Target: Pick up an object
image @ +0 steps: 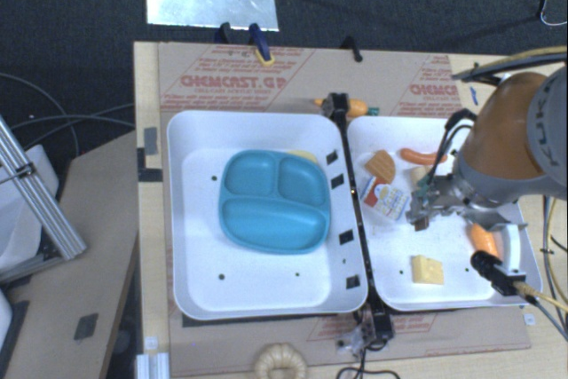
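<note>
Logging from my remote station: grey two-finger gripper (421, 216) low in the right shallow white bin (390, 284), right of frame centre, just beside a red-and-white packet (383, 198); jaw state I cannot tell. Pale yellow cheese wedge (427, 270) lower down. Left white bin (191, 280): blue sectioned plastic plate (273, 200).

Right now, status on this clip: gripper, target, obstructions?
Two-finger gripper low in right white bin, beside small white-and-red packet. No grasp visible. Yellow cheese wedge and orange carrot piece lie apart nearby.
</note>
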Robot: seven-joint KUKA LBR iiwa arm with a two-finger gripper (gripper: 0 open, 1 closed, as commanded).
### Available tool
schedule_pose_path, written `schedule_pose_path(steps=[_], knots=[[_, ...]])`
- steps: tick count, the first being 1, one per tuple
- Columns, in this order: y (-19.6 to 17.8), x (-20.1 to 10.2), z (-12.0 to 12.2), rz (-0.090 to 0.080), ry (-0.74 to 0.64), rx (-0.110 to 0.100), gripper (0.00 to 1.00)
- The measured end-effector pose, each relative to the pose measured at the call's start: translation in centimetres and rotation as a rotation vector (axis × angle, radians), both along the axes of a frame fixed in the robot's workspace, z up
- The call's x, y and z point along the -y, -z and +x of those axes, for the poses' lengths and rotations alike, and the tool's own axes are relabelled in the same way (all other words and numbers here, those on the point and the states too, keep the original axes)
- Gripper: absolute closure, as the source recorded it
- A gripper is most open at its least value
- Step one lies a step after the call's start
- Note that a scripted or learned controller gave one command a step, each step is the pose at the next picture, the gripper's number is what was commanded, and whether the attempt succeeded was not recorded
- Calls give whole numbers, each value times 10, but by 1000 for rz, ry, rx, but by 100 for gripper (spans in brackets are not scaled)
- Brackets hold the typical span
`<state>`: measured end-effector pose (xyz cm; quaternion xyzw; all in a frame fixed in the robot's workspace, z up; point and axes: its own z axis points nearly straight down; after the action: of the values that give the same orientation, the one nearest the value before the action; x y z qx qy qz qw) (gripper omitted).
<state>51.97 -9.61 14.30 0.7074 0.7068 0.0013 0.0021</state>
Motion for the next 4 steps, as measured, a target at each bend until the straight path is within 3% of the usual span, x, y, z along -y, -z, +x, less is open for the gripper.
schedule_pose_path(steps=[2,4], knots=[[-83,1,13,1,-5,-1,100],[-82,-99,28,2,-10,-3,100]])
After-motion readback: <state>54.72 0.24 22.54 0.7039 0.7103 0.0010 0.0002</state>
